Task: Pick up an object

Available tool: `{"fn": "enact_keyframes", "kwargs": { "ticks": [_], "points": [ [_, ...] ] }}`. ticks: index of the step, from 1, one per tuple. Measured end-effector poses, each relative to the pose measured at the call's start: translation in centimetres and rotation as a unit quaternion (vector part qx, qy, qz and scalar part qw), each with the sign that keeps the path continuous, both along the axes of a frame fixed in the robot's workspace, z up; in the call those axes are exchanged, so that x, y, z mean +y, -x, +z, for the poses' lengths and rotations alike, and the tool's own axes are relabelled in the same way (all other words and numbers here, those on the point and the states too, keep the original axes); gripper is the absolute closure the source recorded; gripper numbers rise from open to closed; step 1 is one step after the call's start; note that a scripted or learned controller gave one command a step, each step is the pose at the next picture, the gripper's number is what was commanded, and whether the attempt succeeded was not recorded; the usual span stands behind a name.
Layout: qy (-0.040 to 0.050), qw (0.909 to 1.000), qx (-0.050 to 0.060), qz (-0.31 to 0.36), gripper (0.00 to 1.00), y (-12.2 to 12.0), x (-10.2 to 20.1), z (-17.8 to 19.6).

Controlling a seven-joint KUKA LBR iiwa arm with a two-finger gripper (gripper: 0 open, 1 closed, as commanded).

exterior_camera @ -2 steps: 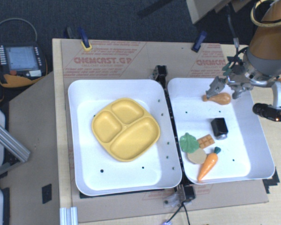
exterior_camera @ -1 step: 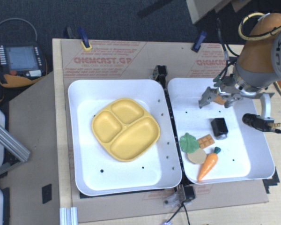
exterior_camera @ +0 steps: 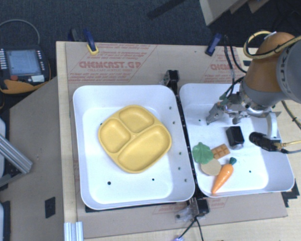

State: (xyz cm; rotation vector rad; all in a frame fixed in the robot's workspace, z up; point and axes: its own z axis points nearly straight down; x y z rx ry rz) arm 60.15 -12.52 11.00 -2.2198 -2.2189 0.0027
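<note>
Hanging over the far part of the right-hand shallow white bin (exterior_camera: pixel 271 182), the two-finger gripper (exterior_camera: pixel 236 136) points down at the bin floor with a small black block at its tip; whether its fingers are apart or together cannot be told from this slant. Above it rise the metal wrist parts, the orange band and the grey body of the arm (exterior_camera: pixel 271 69), which comes in from the right side, with a black cable looping beside it.

Just nearer the camera than the gripper lie the small toys, all in the same bin. A brown waffle-textured biscuit piece (exterior_camera: pixel 220 151) sits closest, touching a green leafy plastic vegetable (exterior_camera: pixel 202 153) on its left. A pale tan round disc (exterior_camera: pixel 209 167) lies just below them, and an orange plastic carrot with a green top (exterior_camera: pixel 222 177) rests tilted against it.

In the left-hand shallow white bin (exterior_camera: pixel 90 109) lies a yellow plastic plate divided into three compartments (exterior_camera: pixel 135 138), well apart from the gripper.
</note>
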Motion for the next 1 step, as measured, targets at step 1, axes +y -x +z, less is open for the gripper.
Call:
{"fn": "enact_keyframes", "kwargs": {
  "ticks": [1],
  "points": [
    [-0.0003, 1.0, 0.001, 0.0, 0.0, 0.08, 0.06, -2.71]
  ]
}}
